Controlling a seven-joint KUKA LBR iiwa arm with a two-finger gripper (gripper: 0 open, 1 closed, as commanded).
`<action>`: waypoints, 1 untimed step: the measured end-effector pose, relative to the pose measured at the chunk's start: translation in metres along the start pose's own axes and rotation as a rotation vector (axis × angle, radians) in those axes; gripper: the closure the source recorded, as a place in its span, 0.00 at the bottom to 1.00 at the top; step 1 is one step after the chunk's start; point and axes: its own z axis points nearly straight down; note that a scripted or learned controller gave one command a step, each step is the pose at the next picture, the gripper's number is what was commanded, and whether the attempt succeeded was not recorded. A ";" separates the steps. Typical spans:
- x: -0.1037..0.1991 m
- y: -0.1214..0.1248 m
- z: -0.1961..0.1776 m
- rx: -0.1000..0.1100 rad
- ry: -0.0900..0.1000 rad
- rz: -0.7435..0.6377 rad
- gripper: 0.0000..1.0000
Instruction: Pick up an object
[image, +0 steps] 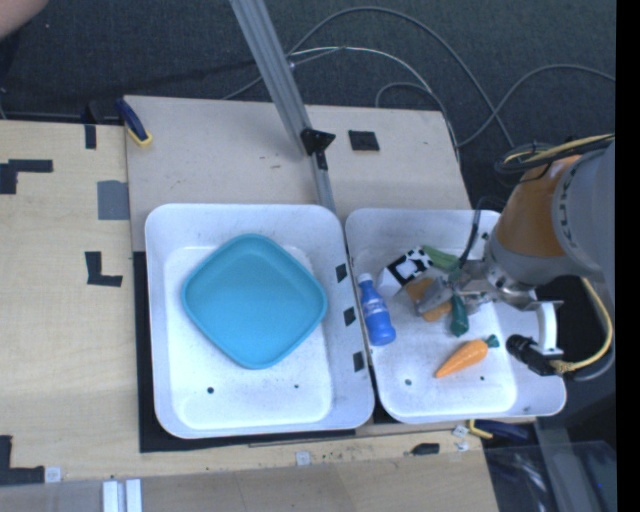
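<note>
Because several small things crowd together under the arm, a good pick here means settling on one of them and coming straight down over it, without nudging its neighbours aside.

Camera view, from above at a slant: two shallow white bins sit side by side on a pale wooden counter (60, 300). The left bin (165, 400) holds a turquoise square plate (254, 298). The right bin (420, 400) holds the loose objects. A small blue bottle (375, 312) lies near its left wall. A toy carrot (462, 357), orange with a green top, lies toward the near edge, apart from the rest. A black-and-white toy (408, 267) sits toward the far side, with a tan piece (428, 297) just beside it and a dark green piece (458, 316) next to that.

The grey arm with its orange band reaches in from the right, and the gripper (452, 296) hangs low over the tan and green pieces. Whether the fingers are spread or closed cannot be told; the wrist covers them. Nothing is visibly held.

Judging by position, the tan and green pieces are the nearest candidates, lying at or just under the gripper. The carrot lies near, below and to the right of it; the bottle is farther off to the left.
</note>
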 end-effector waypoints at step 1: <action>-0.001 0.001 -0.012 -0.003 -0.001 0.000 1.00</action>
